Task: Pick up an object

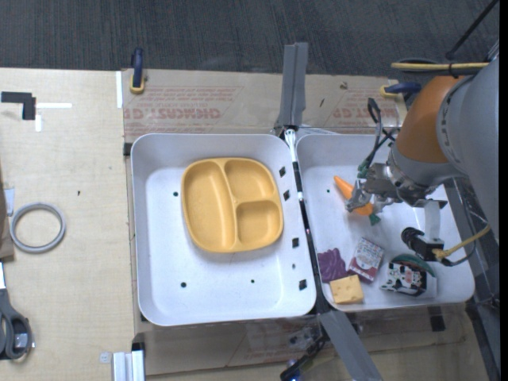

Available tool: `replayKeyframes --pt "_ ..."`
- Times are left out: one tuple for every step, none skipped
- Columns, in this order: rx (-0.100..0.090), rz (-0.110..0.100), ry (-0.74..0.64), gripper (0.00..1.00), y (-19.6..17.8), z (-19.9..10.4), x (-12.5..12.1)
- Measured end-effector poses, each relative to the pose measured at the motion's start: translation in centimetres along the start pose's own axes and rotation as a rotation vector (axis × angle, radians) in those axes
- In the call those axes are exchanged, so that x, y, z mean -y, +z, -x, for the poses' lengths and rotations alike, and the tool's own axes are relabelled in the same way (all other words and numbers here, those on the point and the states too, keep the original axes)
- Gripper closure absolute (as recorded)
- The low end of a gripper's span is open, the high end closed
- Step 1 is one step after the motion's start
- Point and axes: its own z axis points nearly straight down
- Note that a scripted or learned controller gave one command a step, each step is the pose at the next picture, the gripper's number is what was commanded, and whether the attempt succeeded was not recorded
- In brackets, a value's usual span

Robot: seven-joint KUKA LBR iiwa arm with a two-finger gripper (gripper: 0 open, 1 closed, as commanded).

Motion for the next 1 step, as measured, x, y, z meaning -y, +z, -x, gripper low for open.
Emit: replayKeyframes --pt "-0.002 0.003 0.107 1.00 -9.23 -4.64 -5.32"
